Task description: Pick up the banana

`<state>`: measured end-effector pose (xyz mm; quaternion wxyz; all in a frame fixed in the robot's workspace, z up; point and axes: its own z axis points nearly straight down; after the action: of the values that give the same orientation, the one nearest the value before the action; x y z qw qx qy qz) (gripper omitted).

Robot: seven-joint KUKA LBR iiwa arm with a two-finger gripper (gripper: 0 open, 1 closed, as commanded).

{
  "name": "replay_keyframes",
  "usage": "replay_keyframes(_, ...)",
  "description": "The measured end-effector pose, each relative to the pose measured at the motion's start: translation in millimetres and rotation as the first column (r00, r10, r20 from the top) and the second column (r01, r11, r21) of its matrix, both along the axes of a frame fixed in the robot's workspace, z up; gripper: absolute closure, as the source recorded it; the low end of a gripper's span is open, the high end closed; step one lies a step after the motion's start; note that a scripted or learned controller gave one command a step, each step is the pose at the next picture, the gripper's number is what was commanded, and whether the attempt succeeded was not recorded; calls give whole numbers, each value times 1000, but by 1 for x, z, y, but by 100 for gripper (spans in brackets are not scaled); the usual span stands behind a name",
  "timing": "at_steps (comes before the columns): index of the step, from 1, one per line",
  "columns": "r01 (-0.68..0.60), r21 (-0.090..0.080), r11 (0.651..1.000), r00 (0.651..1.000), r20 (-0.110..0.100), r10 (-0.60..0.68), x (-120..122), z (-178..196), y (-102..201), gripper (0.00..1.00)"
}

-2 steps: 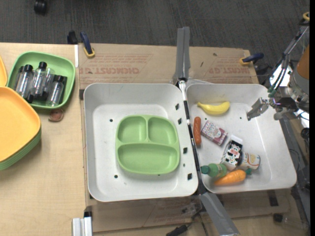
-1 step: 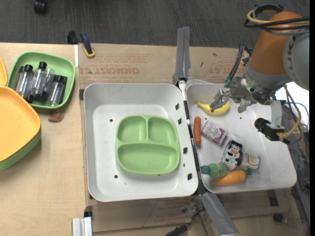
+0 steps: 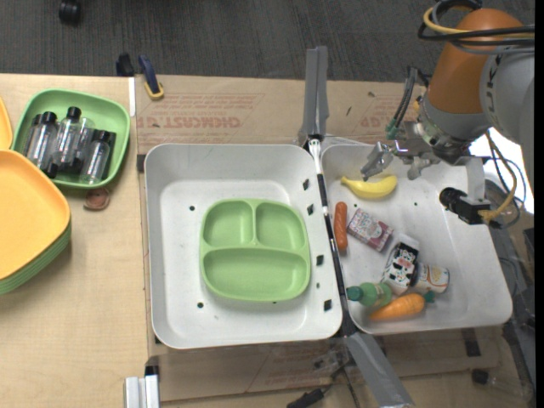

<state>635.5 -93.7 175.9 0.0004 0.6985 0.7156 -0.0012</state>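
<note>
- The gripper [image 3: 393, 161] hangs over the far end of the right bin [image 3: 476, 313], under the orange-banded arm [image 3: 466, 66] that comes in from the right.
- Its two fingers [image 3: 374, 161] stand apart, one at the left and one at the right, and nothing sits between them; the jaws hold nothing.
- The banana [image 3: 371, 186] lies on the bin floor just below and a little left of the jaws, its near end right under the left finger; whether that finger touches it cannot be told.
- A hot dog [image 3: 341, 226] lies further below the jaws and to their left, along the bin's left wall, clear of the banana.
- A pink-and-white packet [image 3: 369, 229] lies straight below the jaws, past the banana and apart from it.
- Lower still sit a black-and-white carton [image 3: 401, 265], a green bottle [image 3: 368, 294] and a carrot [image 3: 398, 308], grouped near the bin's near edge, well away from the jaws.
- Left of the jaws, the left bin [image 3: 166, 253] holds a green divided plate [image 3: 255, 251].
- Far to the left on the bench, a green tray [image 3: 110, 113] holds small bottles [image 3: 68, 143], beside a stack of orange plates [image 3: 30, 219].
</note>
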Motion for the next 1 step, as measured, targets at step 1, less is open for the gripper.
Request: replay_keyframes(1,-87,-7,996,996,20,87,29,-73,-11,0)
